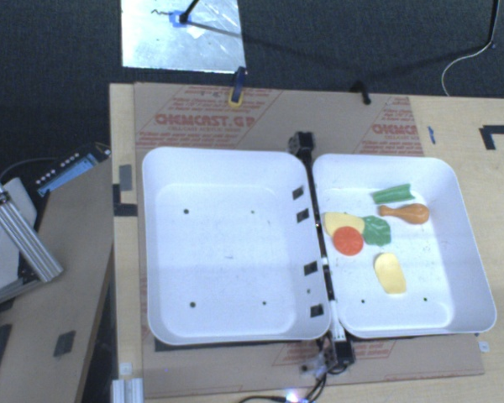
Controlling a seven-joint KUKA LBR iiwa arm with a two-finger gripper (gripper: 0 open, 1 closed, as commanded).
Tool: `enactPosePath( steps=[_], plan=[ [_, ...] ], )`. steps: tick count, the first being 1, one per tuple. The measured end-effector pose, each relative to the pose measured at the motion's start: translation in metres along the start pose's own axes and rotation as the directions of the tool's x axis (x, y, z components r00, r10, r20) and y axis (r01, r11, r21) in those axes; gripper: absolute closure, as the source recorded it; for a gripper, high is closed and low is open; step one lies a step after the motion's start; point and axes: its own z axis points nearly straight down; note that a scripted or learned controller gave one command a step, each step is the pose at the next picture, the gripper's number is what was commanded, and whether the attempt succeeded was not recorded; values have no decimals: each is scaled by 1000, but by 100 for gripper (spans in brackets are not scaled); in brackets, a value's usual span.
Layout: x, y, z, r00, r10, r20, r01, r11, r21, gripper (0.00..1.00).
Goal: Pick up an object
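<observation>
The right bin (466,259) holds several small toy foods. A green long piece (391,194) lies near the back. Just in front of it is an orange-brown drumstick (406,213). A red round piece (348,241) sits by the bin's left wall, touching a yellow piece (339,222) behind it and a dark green piece (376,230) to its right. A pale yellow oval (391,273) lies apart, nearer the front.
The left bin (155,250) stands beside the right one, joined by a black hinge strip (316,242). Both rest on a cardboard sheet (202,120). A metal plate (183,22) lies on the dark floor behind. An aluminium frame (21,233) stands at far left.
</observation>
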Motion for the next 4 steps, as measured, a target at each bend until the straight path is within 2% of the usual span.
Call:
enactPosePath(
  steps=[1, 2, 4],
  plan=[
    [33, 16, -29, 1000, -6, -1, 6, 1000, -2, 100],
    [55, -49, -29, 1000, -4, -3, 4, 1000, 0, 100],
    [10, 84, -26, 1000, -1, 1, 1, 1000, -1, 100]
  ],
)
